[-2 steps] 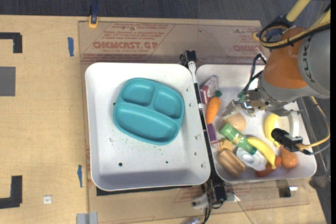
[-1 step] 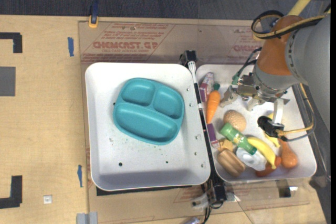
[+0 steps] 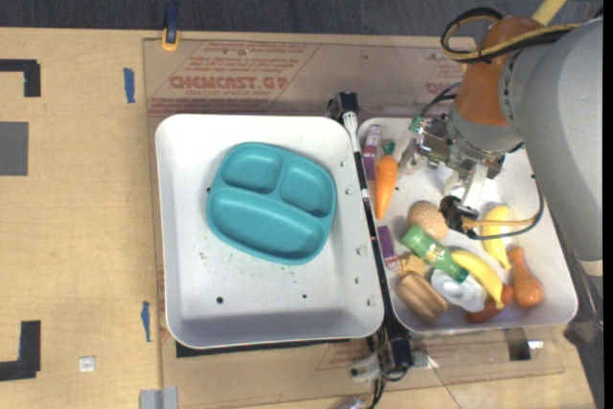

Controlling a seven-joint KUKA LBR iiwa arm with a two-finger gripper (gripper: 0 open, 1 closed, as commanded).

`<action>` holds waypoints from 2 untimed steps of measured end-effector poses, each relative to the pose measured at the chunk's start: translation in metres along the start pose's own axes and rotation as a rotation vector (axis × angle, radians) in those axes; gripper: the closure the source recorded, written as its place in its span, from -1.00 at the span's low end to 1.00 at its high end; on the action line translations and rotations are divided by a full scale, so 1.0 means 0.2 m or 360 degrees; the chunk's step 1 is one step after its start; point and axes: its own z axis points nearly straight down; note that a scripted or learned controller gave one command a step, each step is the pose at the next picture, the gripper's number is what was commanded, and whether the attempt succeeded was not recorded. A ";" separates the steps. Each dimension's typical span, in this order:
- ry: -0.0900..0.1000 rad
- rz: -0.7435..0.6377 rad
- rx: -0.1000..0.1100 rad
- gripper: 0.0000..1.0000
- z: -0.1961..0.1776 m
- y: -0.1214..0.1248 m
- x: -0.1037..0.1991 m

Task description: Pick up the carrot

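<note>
One carrot (image 3: 384, 185) lies at the right bin's (image 3: 556, 302) left wall, long axis running near-to-far, tip toward the camera. Gripper (image 3: 450, 163) hovers just right of it; I can't tell how its jaws stand. Needs a short leftward shift, I'd say.
</note>
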 end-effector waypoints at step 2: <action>-0.0002 0.0405 -0.0010 1.00 -0.06 0.00 -0.02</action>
